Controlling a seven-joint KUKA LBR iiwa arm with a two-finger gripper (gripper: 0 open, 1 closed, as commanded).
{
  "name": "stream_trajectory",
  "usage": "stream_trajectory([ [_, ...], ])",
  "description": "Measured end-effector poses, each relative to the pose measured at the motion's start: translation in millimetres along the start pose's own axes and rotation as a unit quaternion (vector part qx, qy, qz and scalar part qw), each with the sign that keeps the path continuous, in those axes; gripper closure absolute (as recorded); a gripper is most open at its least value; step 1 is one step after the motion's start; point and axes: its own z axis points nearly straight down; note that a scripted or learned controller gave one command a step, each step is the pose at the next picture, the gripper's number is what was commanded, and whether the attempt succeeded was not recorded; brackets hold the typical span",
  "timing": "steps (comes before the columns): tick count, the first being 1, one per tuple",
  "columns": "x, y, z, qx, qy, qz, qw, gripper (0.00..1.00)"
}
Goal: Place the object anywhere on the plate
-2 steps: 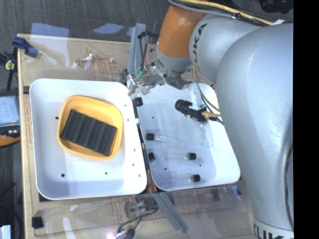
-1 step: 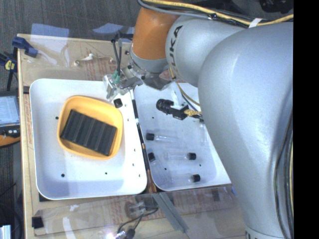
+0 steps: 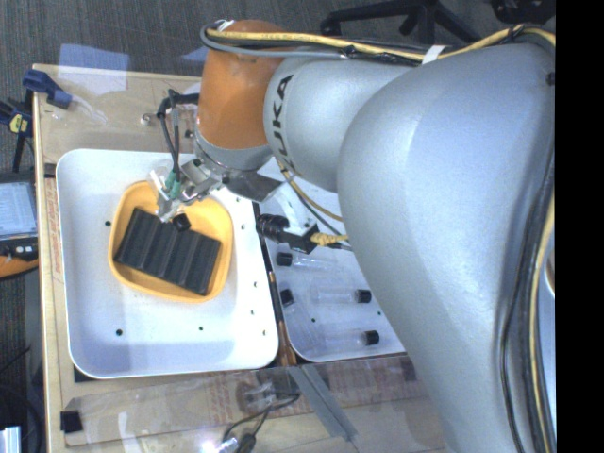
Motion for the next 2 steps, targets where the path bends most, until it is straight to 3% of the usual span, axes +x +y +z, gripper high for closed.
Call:
stream_trajectory([
  [1, -0.5, -0.1, -0.2, 0.000, 0.000, 0.001, 1.0000, 0.00],
  [2, -47.9, 5.2, -22.0, -0.002, -0.001, -0.056, 0.9984, 0.00],
])
